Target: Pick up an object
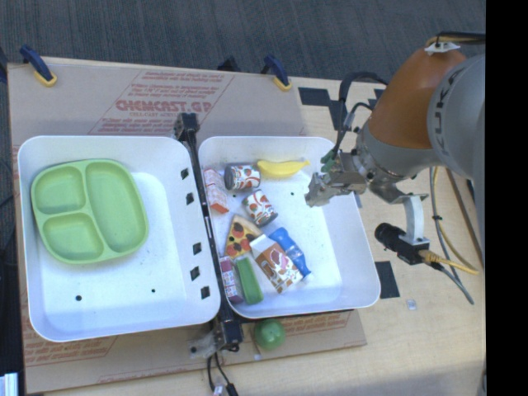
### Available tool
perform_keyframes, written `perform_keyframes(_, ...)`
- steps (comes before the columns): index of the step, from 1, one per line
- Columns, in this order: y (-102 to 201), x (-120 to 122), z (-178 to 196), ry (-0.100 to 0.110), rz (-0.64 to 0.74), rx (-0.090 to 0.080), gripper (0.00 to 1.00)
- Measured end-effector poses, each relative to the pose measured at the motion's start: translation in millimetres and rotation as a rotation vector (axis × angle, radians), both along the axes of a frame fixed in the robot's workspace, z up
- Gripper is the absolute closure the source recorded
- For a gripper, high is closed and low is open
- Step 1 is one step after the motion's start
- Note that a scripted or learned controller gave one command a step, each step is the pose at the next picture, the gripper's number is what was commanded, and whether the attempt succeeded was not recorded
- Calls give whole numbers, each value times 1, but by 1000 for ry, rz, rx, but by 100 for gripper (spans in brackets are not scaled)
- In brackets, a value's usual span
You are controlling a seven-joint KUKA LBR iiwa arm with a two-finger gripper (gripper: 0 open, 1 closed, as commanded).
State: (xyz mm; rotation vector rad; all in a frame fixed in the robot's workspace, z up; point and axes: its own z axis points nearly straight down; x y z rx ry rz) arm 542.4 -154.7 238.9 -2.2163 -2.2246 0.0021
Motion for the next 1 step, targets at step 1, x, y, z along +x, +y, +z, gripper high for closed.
perform_keyframes(1,8,-21,-3,2,1,0,100)
